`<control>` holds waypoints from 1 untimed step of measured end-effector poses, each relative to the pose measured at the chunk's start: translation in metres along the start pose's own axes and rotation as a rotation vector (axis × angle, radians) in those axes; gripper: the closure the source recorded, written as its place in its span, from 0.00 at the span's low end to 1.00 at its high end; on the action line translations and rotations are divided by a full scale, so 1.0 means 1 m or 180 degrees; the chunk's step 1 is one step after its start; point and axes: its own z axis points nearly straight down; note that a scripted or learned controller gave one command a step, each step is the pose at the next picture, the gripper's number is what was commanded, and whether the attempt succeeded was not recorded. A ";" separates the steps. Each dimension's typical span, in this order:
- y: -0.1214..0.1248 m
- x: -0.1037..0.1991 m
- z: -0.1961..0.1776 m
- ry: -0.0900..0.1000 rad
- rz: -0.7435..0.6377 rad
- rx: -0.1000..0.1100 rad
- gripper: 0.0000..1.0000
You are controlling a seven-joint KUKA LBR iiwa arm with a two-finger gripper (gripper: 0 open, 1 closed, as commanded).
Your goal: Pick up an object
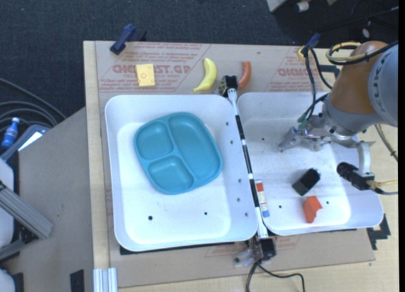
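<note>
Orange block (312,208) nearest, just below black block (307,180); gripper (302,137) w/ fingers spread, above black block, gripping nothing.

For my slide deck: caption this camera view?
KUKA arm's gripper over right bin near black block and orange block; blue tray left.

You look down from one camera fixed high above the bench (101,158), tilted a little. It sits far enough back that you see both white bins side by side, the left bin (120,177) and the right bin (278,113), plus dark floor (63,6) at the top. The arm (361,88) comes in from the right.
</note>
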 end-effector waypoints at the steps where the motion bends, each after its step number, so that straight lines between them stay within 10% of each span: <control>1: 0.066 -0.003 -0.001 -0.0002 -0.0004 -0.0013 0.00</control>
